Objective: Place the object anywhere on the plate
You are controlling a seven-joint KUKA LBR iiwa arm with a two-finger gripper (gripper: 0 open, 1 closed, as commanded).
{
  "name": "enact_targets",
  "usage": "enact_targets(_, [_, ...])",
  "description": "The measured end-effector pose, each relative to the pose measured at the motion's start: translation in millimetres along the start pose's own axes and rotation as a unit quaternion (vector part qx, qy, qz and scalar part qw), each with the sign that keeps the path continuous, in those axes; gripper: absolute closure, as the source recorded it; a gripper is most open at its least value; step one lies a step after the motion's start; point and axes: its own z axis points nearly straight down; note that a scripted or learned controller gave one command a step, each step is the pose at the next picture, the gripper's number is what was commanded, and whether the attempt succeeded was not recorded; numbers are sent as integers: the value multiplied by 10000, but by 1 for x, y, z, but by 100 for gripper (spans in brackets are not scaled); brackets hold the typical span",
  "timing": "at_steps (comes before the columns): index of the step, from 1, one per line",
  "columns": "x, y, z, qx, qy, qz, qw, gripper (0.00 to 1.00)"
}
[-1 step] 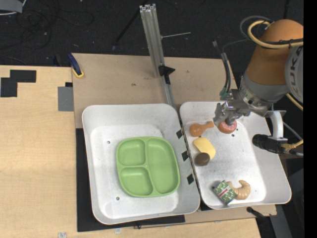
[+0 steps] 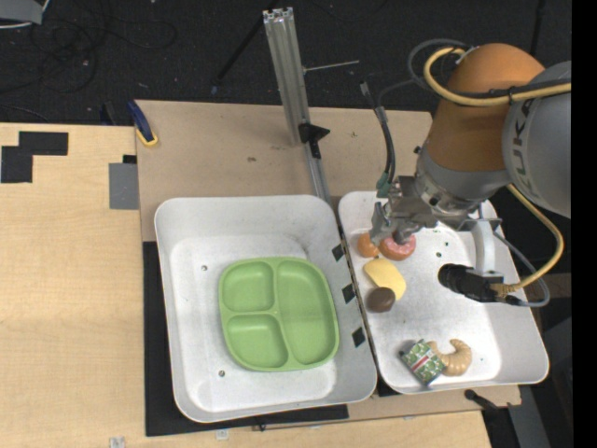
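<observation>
A green plate (image 2: pixel 278 313) with three compartments lies in the left bin (image 2: pixel 187 222). In the right bin (image 2: pixel 508 334) my gripper (image 2: pixel 394 234) reaches down over a pink-frosted doughnut (image 2: pixel 398 246), with an orange piece (image 2: pixel 368 245) just left of it. Whether the fingers touch the doughnut cannot be made out. Below lie a yellow lemon-like piece (image 2: pixel 385 276) and a brown round piece (image 2: pixel 380 299). Near the bin's front edge sit a green packet (image 2: pixel 423 361) and a tan croissant (image 2: pixel 456 357).
A metal post (image 2: pixel 291 77) rises behind the bins. A black cable fitting (image 2: pixel 466 282) from the arm hangs over the right bin's middle. The grey arm with its orange dome (image 2: pixel 490 91) covers the right bin's far side.
</observation>
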Motion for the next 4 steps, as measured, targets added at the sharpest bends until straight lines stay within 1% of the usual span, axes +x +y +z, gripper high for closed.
enact_targets(2, [99, -2, 4, -1, -8, 4, 10000, 100])
enact_targets(3, [152, -18, 23, 11, -9, 2, 10000, 100])
enact_targets(4, [207, -28, 16, -2, -8, 0, 10000, 100])
